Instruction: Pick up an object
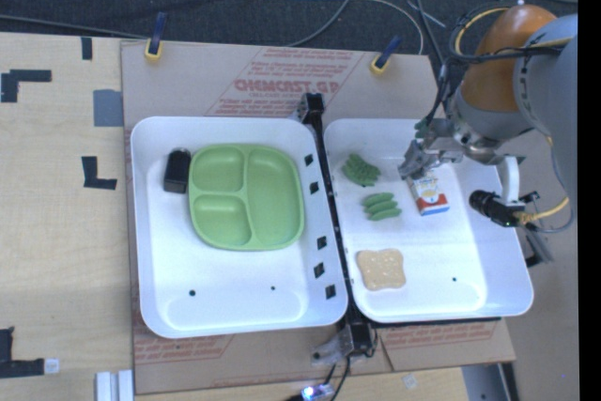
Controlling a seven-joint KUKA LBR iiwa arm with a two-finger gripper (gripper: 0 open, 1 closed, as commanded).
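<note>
Arm reaching over the right bin (488,291) from the right.
The gripper (420,162) hangs at the top edge of a small red-and-white carton (430,197) (touching or just above, I cannot tell, nor how far the fingers stand apart). Left of the carton lie two green pods (380,206), a leafy green (360,170), and nearer the front, toast (381,269). The left bin (225,310) holds a green tray (246,198) and a black block (177,171).

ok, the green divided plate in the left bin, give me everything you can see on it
The green divided plate is a pale green, rounded-square tray that looks like matte plastic, with three compartments: one long one on the left side and two smaller ones. It lies flat, right side up, slightly rotated, in the left white bin. A small black object sits against its left edge.
</note>
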